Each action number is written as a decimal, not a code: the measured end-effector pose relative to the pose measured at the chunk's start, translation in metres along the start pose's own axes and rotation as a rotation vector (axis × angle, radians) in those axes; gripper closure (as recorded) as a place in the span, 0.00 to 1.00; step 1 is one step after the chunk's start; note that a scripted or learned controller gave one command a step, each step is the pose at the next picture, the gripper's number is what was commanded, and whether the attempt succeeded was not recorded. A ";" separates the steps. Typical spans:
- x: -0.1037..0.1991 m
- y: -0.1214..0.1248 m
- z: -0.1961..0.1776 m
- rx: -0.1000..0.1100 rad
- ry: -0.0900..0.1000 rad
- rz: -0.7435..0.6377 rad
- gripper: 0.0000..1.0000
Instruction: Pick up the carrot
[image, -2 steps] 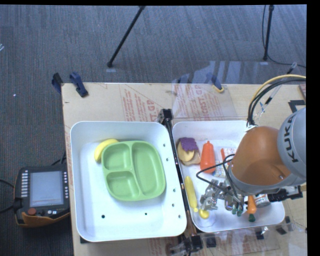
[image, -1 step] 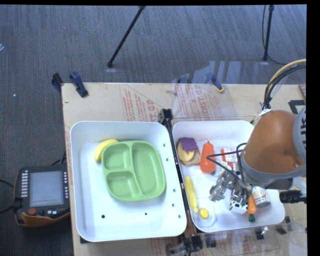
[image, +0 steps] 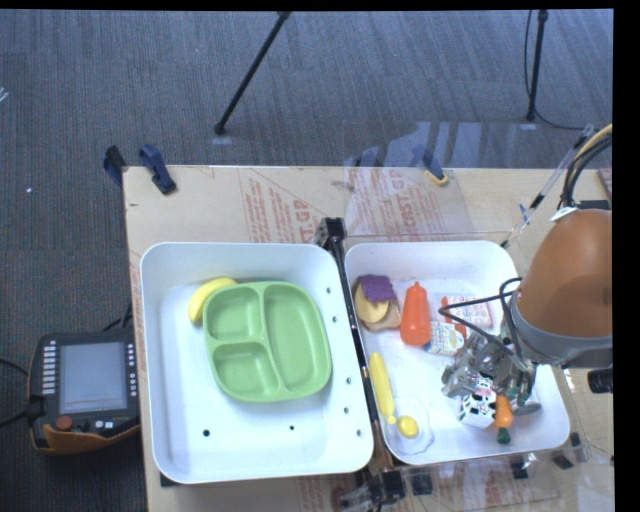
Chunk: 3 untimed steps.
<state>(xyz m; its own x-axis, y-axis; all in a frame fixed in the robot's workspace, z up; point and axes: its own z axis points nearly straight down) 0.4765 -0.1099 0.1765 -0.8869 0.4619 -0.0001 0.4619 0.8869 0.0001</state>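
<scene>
Arm (image: 565, 285) over right bin (image: 450, 255); carrot (image: 503, 416) beside jaws (image: 480, 380).

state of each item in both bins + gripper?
green divided plate: flat in left bin, compartments bare
banana: lying beside plate's upper-left edge
orange bottle: lying in right bin
yellow spoon: lying flat
carrot: in right bin by the gripper
gripper: low in right bin, fingers unclear
</scene>
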 end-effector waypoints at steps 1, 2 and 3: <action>-0.023 -0.045 0.032 -0.001 0.002 -0.501 1.00; -0.022 -0.040 0.034 -0.002 0.003 -0.583 1.00; -0.035 -0.040 0.046 -0.003 0.001 -0.570 1.00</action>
<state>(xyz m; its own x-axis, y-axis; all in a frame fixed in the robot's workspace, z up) 0.4893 -0.1615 0.1309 -0.9960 -0.0894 -0.0003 -0.0894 0.9960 0.0033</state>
